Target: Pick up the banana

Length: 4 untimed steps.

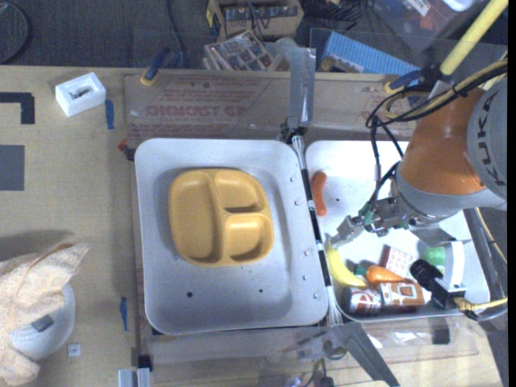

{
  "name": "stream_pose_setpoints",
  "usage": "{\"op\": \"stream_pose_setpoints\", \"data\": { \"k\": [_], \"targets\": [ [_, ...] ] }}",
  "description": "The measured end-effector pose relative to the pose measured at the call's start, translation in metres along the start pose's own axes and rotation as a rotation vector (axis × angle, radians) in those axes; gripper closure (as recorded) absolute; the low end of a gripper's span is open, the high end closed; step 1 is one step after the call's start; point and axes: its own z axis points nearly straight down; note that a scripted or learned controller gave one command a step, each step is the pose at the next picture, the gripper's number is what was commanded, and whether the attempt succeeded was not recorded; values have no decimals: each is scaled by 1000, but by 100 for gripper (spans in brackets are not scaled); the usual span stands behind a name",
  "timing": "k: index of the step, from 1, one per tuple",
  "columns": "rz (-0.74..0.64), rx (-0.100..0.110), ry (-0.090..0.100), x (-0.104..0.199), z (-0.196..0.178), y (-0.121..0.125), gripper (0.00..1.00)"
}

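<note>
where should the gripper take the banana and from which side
Probably mid-body on the banana, coming from above. It lies flat against the right bin's left wall, with a carrot and bottle crowding its lower end, so the upper-middle curve looks freest for the gripper.

Grey arm [451,164] slanting down-left (orange-banded), gripper [348,229] low.

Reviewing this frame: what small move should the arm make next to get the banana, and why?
Probably a short descent toward the near left corner of the right bin. The gripper sits just above the banana, which lies against the bin's left wall, apparently not between its fingers. A carrot and a bottle crowd its right side, so approach from the left.
</note>
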Motion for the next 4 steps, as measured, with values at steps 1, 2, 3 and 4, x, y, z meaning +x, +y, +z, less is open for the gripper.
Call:
{"op": "stream_pose_setpoints", "data": {
  "k": [1,2,3,4],
  "targets": [
    [-175,2,2,2,0,-25,0],
    [-258,-4,-1,-55,89,-24,0],
    [-252,-3,-2,-57,82,-25,100],
    [-114,-1,-1,-32,-71,38,100]
  ]
}}
